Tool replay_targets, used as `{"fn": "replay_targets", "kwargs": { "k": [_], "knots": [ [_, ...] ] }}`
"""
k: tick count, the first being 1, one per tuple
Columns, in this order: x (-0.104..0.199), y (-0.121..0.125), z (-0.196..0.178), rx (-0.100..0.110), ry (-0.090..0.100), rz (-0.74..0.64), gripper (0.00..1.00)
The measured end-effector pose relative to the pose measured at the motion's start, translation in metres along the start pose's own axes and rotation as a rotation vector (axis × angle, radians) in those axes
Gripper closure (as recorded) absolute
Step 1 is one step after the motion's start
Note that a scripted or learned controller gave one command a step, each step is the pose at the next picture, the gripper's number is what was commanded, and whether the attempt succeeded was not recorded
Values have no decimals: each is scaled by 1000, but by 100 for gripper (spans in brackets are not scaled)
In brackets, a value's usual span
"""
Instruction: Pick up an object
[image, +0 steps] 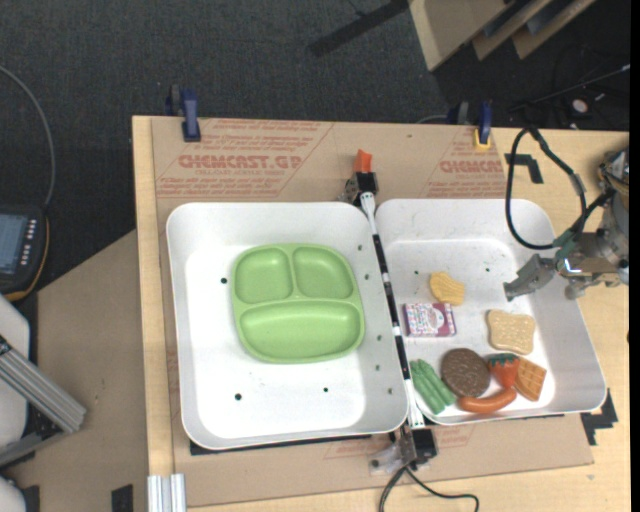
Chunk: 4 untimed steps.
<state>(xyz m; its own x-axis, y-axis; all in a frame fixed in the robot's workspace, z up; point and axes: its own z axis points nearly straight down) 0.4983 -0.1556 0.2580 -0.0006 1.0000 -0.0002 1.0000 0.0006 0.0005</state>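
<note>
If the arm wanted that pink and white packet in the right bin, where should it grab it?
Probably from straight above, fingers closing across the shorter sides of the pink packet. It lies flat with bare floor above and right, but its left edge sits near the bin wall, so a sideways approach looks cramped.

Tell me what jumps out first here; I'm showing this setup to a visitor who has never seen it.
The green divided plate lies alone in the middle of the left bin. The right bin holds a cluster of small toy foods toward its near side, among them a brown patty, a slice of toast and a pink packet. The tool hangs over the right bin's right side, above the toast.
</note>
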Motion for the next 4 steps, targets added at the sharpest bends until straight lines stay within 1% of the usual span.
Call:
{"fn": "replay_targets", "kwargs": {
  "k": [1,2,3,4],
  "knots": [
    [52,20,115,8,4,-4,0],
    [27,66,174,-3,3,0,0],
    [-57,9,168,-10,0,7,0],
    [14,65,96,-11,0,-9,0]
  ]
}}
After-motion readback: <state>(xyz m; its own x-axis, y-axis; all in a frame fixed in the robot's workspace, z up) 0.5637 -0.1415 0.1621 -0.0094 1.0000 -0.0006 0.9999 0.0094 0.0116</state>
